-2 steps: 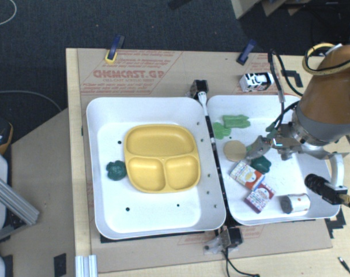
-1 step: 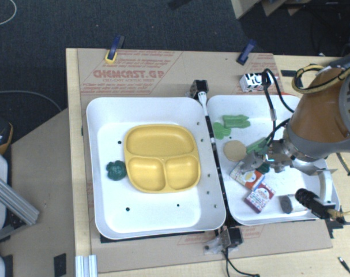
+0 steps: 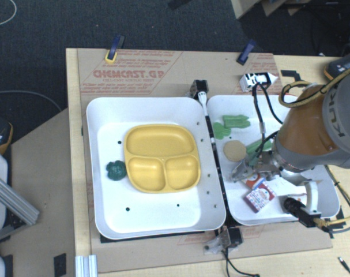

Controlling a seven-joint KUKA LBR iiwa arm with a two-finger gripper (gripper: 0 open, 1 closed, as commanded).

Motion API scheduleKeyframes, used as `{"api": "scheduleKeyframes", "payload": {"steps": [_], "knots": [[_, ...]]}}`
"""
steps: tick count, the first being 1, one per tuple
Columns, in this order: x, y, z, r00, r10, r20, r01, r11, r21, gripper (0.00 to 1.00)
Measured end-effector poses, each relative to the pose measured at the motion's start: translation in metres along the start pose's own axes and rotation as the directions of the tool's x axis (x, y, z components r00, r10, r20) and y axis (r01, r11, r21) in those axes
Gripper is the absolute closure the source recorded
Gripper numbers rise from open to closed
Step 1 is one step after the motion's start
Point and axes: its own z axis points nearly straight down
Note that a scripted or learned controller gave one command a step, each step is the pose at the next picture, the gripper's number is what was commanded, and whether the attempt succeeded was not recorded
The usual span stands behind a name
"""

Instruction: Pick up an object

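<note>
Hanging low inside the right bin (image 3: 330,212), the gripper (image 3: 248,171) sits toward the 9 o'clock side of that bin, with the grey and orange arm (image 3: 307,134) covering much of the bin behind it. Whether it is open or closed cannot be told from this angle, and nothing can be seen held in it.

Several things lie close by. A tan disc (image 3: 234,150) rests at about 11 o'clock from the gripper, near it but apart. A red-and-white packet (image 3: 259,197) lies at about 5 o'clock, just beside it, perhaps touching; the overlap is too muddled to say. A green scrap (image 3: 256,148) pokes out at 1 o'clock, partly under the arm. Two more green pieces (image 3: 234,121) sit farther off at 12 o'clock, near the bin's far rim.

The left bin (image 3: 100,120) holds a yellow divided plate (image 3: 162,156) in its middle, with a dark green lump (image 3: 116,169) at the plate's 9 o'clock, well apart from the arm.

My reading is that the task is at the reach-and-grasp stage: the approach looks done, with the gripper down among the items, but no pick is shown. Left to do are a firm grip on one item, most likely the packet or the disc, and a lift clear of the bin floor.
</note>
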Motion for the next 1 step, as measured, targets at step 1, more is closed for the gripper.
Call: {"api": "scheduleKeyframes", "payload": {"steps": [1], "knots": [[-0.0005, 0.0012, -0.0133, 1.000, 0.002, 0.002, -0.002, 1.000, -0.007, 1.00]]}}
